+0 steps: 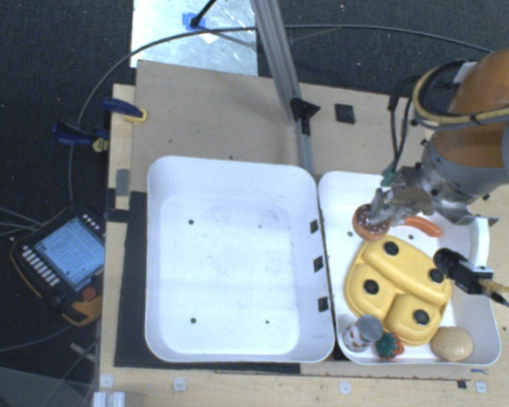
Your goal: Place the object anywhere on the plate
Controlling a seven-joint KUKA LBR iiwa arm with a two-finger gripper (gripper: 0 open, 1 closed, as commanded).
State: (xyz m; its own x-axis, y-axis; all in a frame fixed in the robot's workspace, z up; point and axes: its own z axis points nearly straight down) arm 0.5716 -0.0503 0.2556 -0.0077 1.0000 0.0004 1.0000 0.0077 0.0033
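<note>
Overhead, slanted — both bins [239, 175] below

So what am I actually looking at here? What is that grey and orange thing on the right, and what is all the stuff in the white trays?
This is one camera fixed above a bench, looking down at a slant. The grey and orange thing is a robot arm reaching in from the right. Its two-finger gripper hangs over a small round brown-rimmed object in the right white bin; whether it grips anything is unclear. That bin also holds a yellow plastic plate with three compartments, a thin orange piece, a tan rounded lump and a few small toys. The left white bin sits beside it. The handheld controller with a screen lies off the bench.
</note>
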